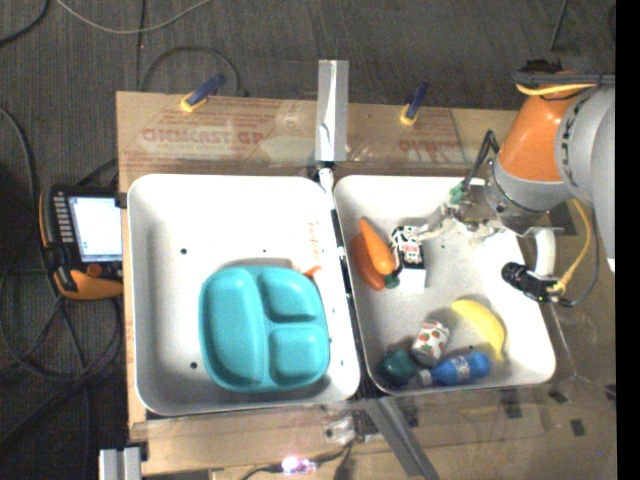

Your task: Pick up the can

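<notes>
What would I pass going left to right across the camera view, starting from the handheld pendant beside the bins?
Pendant → teal divided plate in the left bin → carrot in the right bin → black-and-white toy → yellow banana → arm's orange band.

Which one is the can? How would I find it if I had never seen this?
Look in the right-hand bin, the one without the teal plate. Go to its near edge, where small things cluster left of the yellow banana. The can is the short white one with red and green marks, above the blue bottle.
</notes>
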